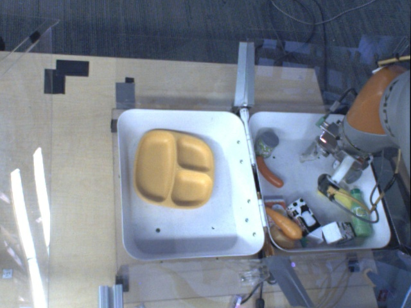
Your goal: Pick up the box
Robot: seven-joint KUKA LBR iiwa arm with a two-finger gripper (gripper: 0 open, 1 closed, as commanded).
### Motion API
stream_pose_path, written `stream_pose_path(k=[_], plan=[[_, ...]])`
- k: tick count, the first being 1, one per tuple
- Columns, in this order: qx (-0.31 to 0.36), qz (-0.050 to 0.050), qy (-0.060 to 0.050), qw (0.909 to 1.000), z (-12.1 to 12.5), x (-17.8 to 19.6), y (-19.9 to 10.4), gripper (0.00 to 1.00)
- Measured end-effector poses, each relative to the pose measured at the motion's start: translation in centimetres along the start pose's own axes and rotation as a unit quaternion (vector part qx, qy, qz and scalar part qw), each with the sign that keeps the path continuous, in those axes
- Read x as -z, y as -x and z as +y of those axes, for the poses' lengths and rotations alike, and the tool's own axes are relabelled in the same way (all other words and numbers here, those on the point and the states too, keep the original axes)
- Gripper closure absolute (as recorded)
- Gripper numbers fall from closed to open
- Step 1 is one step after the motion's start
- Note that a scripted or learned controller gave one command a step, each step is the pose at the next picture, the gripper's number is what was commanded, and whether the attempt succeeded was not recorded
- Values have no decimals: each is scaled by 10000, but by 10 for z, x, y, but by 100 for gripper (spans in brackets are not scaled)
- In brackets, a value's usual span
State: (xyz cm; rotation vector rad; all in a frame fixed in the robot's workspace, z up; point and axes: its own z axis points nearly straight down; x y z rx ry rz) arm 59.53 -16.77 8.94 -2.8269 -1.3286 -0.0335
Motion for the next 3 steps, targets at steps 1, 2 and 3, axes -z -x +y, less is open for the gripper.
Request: stream_pose_path(k=[1,2,3], plan=[[-486,-116,73,9987,54,89,-47,0],[-815,-154,32,9965,64,-3,-27,0],[-975,-102,71,9952,-8,-4,-67,0]])
